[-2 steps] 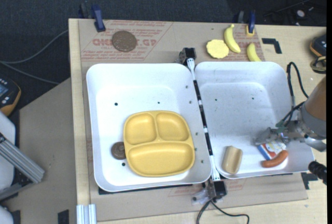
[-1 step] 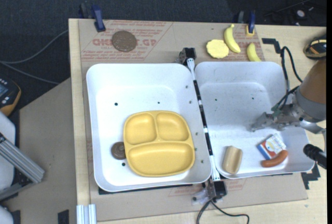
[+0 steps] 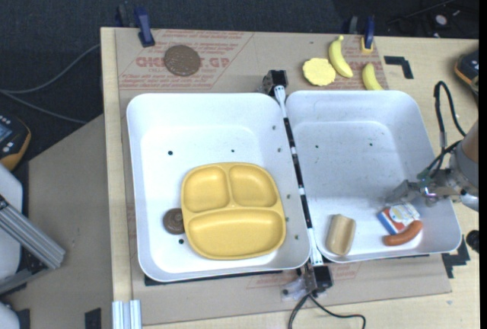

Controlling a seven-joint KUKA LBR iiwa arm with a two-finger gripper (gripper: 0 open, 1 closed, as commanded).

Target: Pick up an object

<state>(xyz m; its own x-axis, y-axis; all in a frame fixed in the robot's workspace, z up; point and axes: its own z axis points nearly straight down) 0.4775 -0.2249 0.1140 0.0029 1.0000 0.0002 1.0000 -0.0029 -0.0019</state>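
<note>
Two shallow white bins sit side by side on a pale wooden worktop (image 3: 114,167). The left bin (image 3: 152,129) holds a yellow plastic divided plate (image 3: 230,209) and a small brown disc (image 3: 173,221) touching the plate's left edge. The right bin (image 3: 358,129) holds three candidates in its near part: a tan cylinder lying on its side (image 3: 340,234), a small red, white and blue packet (image 3: 397,216), and an orange-red toy sausage (image 3: 402,234) just beside the packet. The tool (image 3: 418,189) reaches in over the right bin's right wall and hangs just above the packet; whether it is apart or together cannot be told, and nothing is visibly held. Likely trouble: the packet and sausage lie so close that a descent could land between them and shove both aside. Both also sit near the bin's sloping right wall and near rim, so the tool could strike the wall or push them into the corner. The flat packet may offer little to pinch. Beyond the bins lie a yellow toy banana (image 3: 340,58), a yellow round piece (image 3: 319,71) and a brown disc (image 3: 182,59).
</note>
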